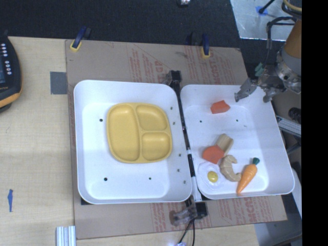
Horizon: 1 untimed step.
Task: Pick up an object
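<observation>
The scene is evenly and fairly brightly lit from above. The two white bins [128, 88] are the brightest areas, close to washed out, with a soft sheen on their floors but no hard glare. Shadows are faint and short: a pale grey one lies along the inner left wall of the left bin, and a thin one hugs the yellow tray [139, 132]. The top of the frame is dark, nearly black, with little detail. The picture is slightly soft throughout, and small things look a little grainy. The arm [287, 60] at the upper right is mildly blurred.
</observation>
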### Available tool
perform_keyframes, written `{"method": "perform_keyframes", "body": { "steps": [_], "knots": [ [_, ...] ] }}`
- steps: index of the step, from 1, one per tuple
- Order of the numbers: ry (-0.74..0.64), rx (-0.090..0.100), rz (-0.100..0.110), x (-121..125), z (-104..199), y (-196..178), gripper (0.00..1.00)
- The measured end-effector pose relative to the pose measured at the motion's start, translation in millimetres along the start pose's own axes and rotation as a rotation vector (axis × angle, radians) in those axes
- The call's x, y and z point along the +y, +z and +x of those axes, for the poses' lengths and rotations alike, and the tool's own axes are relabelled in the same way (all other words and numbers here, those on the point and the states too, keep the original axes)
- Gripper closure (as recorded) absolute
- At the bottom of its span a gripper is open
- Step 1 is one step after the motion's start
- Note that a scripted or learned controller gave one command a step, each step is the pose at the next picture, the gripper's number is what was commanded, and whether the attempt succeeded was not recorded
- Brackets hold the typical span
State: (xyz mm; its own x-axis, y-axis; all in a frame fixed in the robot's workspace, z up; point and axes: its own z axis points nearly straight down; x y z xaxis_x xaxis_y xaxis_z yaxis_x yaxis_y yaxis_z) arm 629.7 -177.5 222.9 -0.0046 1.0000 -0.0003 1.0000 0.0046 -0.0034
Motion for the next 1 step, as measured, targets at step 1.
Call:
{"method": "perform_keyframes", "body": {
  "steps": [1],
  "knots": [
    [-0.003,0.003,-0.002,29.1,17.0,122.3,0.0]
  ]
}}
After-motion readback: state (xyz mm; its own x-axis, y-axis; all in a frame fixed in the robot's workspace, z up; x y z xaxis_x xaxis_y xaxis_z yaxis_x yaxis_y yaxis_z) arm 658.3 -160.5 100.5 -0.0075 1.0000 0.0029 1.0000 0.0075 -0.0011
